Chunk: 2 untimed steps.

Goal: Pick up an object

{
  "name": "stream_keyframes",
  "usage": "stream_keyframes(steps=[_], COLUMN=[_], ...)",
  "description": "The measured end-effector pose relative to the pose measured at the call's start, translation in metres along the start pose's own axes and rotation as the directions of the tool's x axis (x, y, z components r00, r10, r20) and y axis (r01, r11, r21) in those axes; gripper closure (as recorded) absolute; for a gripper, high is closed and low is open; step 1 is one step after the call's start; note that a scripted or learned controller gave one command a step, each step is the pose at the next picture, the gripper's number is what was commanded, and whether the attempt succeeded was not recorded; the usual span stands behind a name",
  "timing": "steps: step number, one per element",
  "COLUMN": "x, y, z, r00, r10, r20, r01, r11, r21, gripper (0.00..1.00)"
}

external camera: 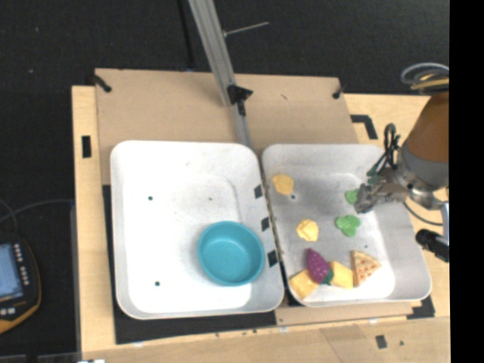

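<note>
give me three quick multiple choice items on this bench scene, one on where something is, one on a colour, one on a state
1. Where is the bowl?
A. in the left bin
B. in the right bin
C. on the bench outside both bins

2. What colour is the bowl?
A. red
B. blue
C. black

3. How does the bowl sit?
A. upside down
B. on its side
C. upright, mouth up

Answers:
1 A: it rests near the front right corner of the left bin, apart from the toy food pieces in the right bin.
2 B: its rim and inside are light blue.
3 C: its open hollow faces the camera.
</note>
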State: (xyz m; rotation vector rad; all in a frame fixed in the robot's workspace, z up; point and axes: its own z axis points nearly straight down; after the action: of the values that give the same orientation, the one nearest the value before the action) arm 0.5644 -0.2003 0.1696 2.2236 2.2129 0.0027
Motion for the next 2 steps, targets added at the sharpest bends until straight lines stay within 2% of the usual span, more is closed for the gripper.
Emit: stream_keyframes(steps=[1, 2], x=[0.006, 0.005], y=[-0.004, -0.003], z=[-0.053, -0.090], r00=[1.000, 1.000], r10=[-0.008, -0.008], r20=[0.001, 0.000], r01=[0.008, 0.008], r11=[1.000, 1.000], r21=[-0.003, -0.002], gripper=[1.00, 1.00])
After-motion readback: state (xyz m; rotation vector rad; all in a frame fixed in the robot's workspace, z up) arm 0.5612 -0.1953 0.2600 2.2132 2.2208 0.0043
